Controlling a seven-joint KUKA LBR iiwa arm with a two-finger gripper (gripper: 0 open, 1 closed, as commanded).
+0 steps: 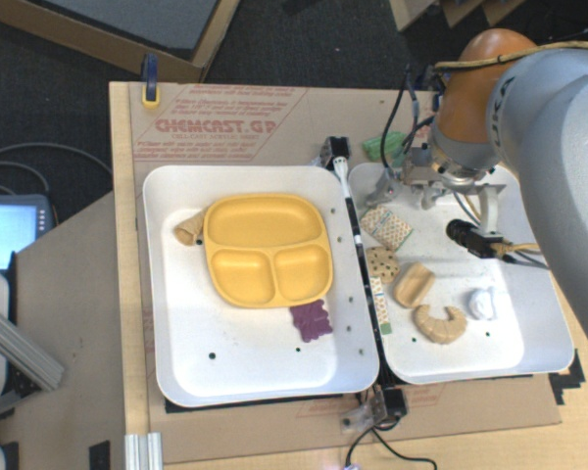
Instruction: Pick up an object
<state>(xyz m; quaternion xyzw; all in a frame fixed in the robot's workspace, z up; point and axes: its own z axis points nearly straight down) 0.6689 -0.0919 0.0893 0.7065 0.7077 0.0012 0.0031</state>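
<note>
Bench board (pixel 216 125) reads "CHEMCAST GP"; gripper (pixel 441 189) over right bin (pixel 510 346), open/closed unclear.

Grey arm (pixel 529 106) low, wrist downward

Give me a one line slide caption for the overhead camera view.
KUKA arm's gripper over the right bin of pastries; yellow tray in the left bin.
</note>
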